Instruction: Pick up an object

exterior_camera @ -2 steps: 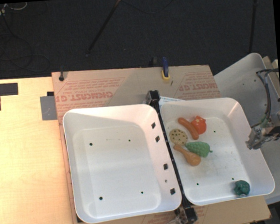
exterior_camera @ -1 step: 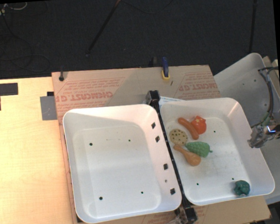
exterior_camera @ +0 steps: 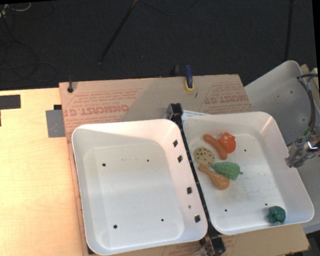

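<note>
Toys lie clustered in the right bin [exterior_camera: 291, 197], toward its inner, left half: an orange sausage-shaped piece [exterior_camera: 214, 146] touching a red tomato-like piece [exterior_camera: 227, 142], a round tan perforated disc [exterior_camera: 203, 156] just below them, a green leafy piece [exterior_camera: 228, 170], and an orange drumstick-shaped piece [exterior_camera: 214, 177] running slantwise under the green one and touching it. 1 more item, a small dark green lump [exterior_camera: 276, 215], sits apart in the bin's near right corner.

At the right edge of the view, just outside the right bin's rim and about level with the green leafy piece, is the claw [exterior_camera: 301, 154]. It appears small and partly cut off, so whether it is spread or pressed together cannot be told, and nothing is visible between its tips. The cluster lies well to its left; the dark green lump lies below and slightly left of it.

The left bin [exterior_camera: 87, 187] adjoins the right one, and both rest on cardboard over the wooden worktop [exterior_camera: 28, 208].
</note>
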Available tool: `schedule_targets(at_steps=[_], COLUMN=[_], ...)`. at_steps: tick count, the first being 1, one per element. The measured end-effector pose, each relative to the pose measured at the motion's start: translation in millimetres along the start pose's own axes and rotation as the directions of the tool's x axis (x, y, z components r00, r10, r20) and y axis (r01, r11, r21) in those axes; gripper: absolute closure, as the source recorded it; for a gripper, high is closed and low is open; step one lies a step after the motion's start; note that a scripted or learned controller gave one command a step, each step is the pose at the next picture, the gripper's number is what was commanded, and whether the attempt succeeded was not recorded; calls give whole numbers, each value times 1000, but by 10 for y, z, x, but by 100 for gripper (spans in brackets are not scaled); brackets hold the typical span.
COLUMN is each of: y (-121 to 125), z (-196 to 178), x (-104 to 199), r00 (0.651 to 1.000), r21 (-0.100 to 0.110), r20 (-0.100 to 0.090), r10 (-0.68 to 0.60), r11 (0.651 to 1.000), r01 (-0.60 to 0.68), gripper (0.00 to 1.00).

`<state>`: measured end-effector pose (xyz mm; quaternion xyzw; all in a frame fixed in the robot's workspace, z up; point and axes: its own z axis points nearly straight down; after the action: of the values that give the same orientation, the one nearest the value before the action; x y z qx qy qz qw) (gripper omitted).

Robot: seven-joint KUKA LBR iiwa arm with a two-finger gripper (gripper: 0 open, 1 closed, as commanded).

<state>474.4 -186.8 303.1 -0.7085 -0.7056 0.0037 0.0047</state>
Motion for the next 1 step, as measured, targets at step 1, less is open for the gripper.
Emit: schedule_targets(at_steps=[1], y=[-2], z=[-92], x=[-8], r00=[1000], r21=[1], r20=[0], r10=[-4], r11=[1000], r01=[4], gripper=[100])
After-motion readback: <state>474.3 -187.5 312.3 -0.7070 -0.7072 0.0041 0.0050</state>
